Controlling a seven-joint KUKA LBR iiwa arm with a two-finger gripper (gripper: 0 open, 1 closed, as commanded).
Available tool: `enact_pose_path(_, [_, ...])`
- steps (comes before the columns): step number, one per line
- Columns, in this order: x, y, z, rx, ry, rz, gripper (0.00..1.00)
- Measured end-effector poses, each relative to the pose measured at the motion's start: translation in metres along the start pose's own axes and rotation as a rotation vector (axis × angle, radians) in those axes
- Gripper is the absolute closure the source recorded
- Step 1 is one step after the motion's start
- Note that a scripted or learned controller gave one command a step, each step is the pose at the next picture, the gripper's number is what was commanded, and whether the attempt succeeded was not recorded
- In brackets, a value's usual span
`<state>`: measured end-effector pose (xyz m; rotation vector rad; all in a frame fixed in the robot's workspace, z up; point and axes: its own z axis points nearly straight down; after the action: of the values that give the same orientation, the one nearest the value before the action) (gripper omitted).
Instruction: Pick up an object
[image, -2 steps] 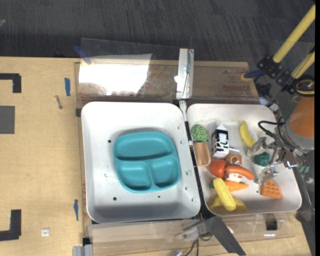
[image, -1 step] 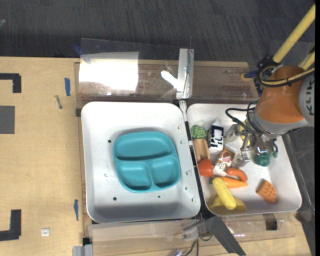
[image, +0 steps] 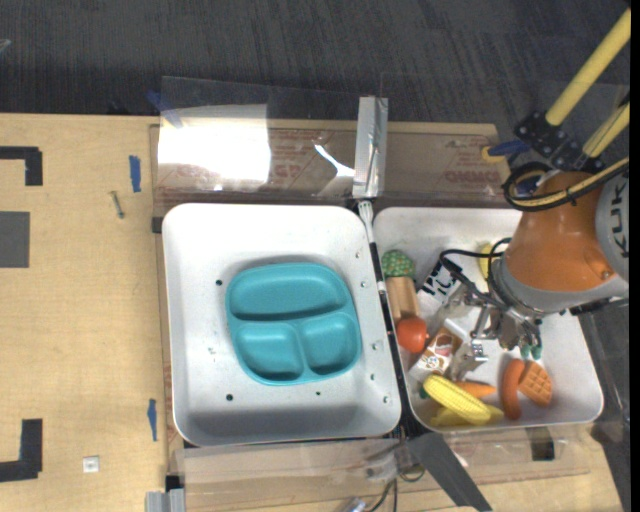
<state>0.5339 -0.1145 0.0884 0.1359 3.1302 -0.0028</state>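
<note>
1. Arm: the grey arm with its orange band (image: 548, 250) enters from the right and stands over the right bin (image: 585, 400). The gripper (image: 490, 335) hangs low among the objects in that bin.
2. Gripper state: cannot be determined; the metal parts at the wrist blur into the clutter beneath, and nothing can be confirmed as held.
3. Task objects, right bin:
   - a yellow corn cob (image: 455, 398) lies near the front wall, tilted;
   - an orange carrot-like piece (image: 481, 389) lies just behind the corn cob;
   - an orange waffle-textured piece (image: 535, 382) sits beside a plain orange piece (image: 511, 388), right of the gripper;
   - a red tomato-like ball (image: 411, 332) rests near the left wall;
   - a tan wooden block (image: 402, 297) stands behind the ball, with a green knobbly item (image: 397, 264) touching its far end;
   - a small brown and white packet (image: 440, 352) lies just beside the gripper;
   - a black and white item (image: 436, 280) lies behind it, partly hidden.
4. Left bin (image: 190, 300): white, shallow, holding a teal divided tray (image: 293, 322) with three compartments, roughly centred.
5. Surface: both bins sit side by side, touching, on a bench covered in brown cardboard (image: 70, 330). Black tape marks (image: 22, 165) and blue tape strips (image: 134, 172) show on the left. A clear plastic sheet (image: 215, 150) glares behind the left bin.
6. Room: dark grey carpet (image: 300, 50) lies beyond the bench. Yellow rods (image: 595, 65) cross the upper right corner.
</note>
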Motion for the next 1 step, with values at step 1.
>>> enact_pose_path(1, [-0.0247, -0.0257, 0.0005, -0.002, -0.001, -0.006, 0.00])
